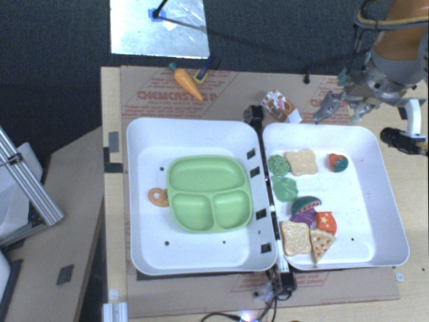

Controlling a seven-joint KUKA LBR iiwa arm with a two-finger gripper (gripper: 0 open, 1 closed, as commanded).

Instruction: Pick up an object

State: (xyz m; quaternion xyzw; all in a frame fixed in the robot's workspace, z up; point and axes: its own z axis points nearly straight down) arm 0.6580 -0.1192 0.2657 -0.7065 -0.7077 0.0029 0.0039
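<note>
My gripper hangs above the back edge of the right bin, its two fingers spread open with nothing between them. In that bin lie several toy foods: a bread slice, a red and green strawberry, two green leafy pieces, a purple eggplant piece, a red piece, a toast slice and a pizza wedge. The strawberry sits nearest the gripper, a little in front of it.
The left bin holds a green divided plate and a small pretzel. On the bench behind the bins lie an orange carrot and a red and white packet. A shiny sheet lies farther back.
</note>
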